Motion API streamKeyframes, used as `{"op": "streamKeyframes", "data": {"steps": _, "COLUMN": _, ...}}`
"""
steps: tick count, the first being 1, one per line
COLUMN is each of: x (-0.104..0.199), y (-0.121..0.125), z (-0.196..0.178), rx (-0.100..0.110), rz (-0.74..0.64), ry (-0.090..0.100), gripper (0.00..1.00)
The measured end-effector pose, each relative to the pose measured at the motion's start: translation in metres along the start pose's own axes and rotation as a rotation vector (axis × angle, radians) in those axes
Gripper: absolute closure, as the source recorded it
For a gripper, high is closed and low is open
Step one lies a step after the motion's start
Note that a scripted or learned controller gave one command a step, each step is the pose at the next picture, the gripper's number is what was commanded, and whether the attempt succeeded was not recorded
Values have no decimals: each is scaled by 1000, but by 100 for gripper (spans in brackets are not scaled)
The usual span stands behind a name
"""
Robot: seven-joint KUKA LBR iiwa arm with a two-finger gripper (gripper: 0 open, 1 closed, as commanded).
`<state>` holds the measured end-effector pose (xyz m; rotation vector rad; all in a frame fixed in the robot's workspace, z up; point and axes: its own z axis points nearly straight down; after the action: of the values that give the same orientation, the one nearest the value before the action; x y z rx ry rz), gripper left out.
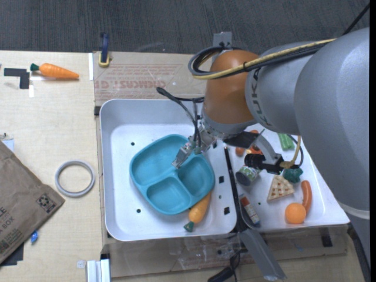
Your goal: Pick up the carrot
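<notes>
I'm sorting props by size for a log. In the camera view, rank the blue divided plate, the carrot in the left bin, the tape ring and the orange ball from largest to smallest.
1. Blue divided plate, clearly largest.
2. Tape ring.
3. Carrot, partly hidden under the plate's edge, so its rank against the ring is unsure.
4. Orange ball, smallest.

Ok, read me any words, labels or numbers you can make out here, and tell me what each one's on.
"BOX": brown cardboard sheet, lower left, beside a square code too small to read.
Red print on the cardboard strip behind the left bin: mirrored and faint, unreadable.
Nothing else legible.
</notes>
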<state>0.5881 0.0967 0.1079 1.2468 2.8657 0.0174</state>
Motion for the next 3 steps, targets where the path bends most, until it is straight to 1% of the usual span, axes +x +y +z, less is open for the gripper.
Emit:
{"op": "streamKeyframes", "data": {"steps": 1, "x": 36, "y": -26, "z": -2, "rx": -24, "rz": -227, "ry": -29, "gripper": 0}}
{"op": "streamKeyframes", "data": {"steps": 2, "x": 63, "y": -60, "z": 3, "rx": -9, "rz": -623, "ry": -22, "gripper": 0}}
{"op": "streamKeyframes", "data": {"steps": 3, "x": 88, "y": -54, "z": 10, "rx": 6, "rz": -225, "ry": -3, "gripper": 0}}
